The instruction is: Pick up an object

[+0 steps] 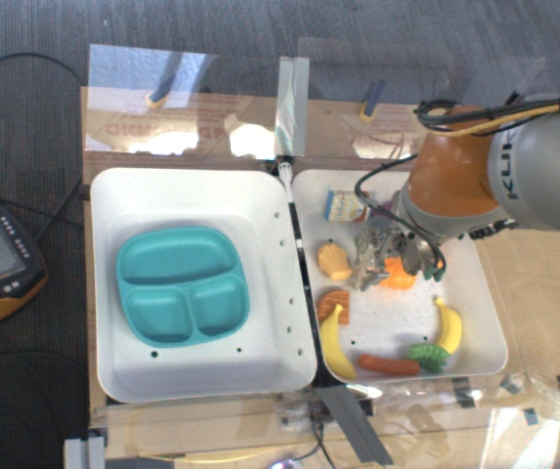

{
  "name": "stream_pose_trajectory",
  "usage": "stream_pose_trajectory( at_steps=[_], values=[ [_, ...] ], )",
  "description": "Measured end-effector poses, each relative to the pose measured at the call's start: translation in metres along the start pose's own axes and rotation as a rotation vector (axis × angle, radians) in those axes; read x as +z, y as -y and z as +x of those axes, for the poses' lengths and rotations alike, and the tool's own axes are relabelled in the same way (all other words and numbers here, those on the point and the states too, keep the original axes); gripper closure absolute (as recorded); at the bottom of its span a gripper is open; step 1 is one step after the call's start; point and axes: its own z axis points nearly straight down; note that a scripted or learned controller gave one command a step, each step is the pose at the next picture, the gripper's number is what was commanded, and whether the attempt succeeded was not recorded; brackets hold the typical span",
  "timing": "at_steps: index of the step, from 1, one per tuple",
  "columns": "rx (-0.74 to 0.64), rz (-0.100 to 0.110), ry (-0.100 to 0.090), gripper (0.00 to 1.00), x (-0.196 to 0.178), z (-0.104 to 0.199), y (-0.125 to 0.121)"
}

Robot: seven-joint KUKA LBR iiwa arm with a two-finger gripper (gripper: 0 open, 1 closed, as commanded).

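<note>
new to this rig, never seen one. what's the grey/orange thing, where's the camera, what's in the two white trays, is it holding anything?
One camera, fixed above the bench, looks down at a slant on both trays. The grey machine with the orange band is a robot arm reaching in from the picture's right; its job is to pick up an object. At its end is a two-finger gripper, low over the right bin.

The left bin holds a teal divided plate. The right bin holds toy food: two bananas, a red sausage, a green piece, a tan piece, something orange by the gripper, and a small carton.

Whether anything is held, I cannot tell: the gripper's tip is too cluttered.
</note>
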Motion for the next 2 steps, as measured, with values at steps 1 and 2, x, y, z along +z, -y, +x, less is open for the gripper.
stream_pose_trajectory(
  at_steps=[1, 2],
  values=[
    [0.044, -0.005, -0.012, 1.0, -0.1675, -0.0709, -0.0392],
    [0.044, -0.005, -0.013, 0.0, -0.1671, -0.0707, -0.0392]
  ],
)
